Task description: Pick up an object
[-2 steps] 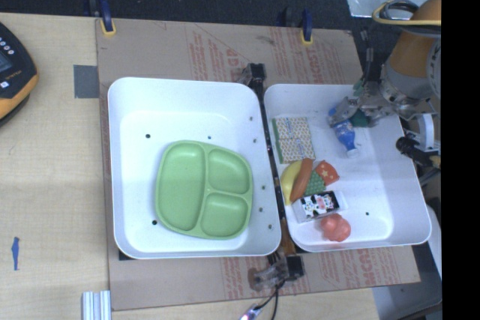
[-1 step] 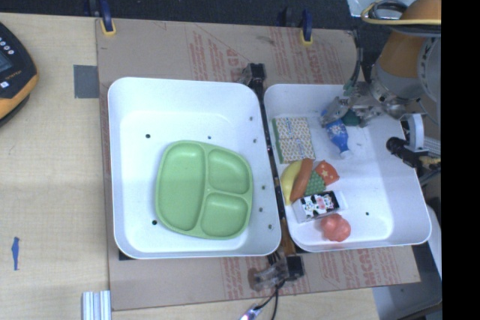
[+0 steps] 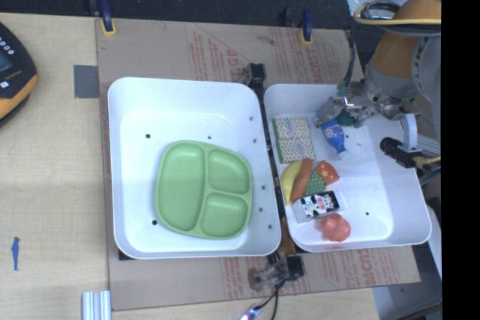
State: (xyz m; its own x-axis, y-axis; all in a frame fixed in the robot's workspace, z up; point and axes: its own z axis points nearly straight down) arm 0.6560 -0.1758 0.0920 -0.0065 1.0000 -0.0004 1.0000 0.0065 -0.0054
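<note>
Blue-white crumpled packet (image 3: 335, 136) just below the jaws, tilted; patterned card (image 3: 293, 137), carrot (image 3: 302, 177), red ball (image 3: 336, 228) farther off.

We see a green plate (image 3: 203, 189) in a white bin (image 3: 127, 161), a red ball (image 3: 336, 228), and a blue wrapper (image 3: 334, 137).
</note>
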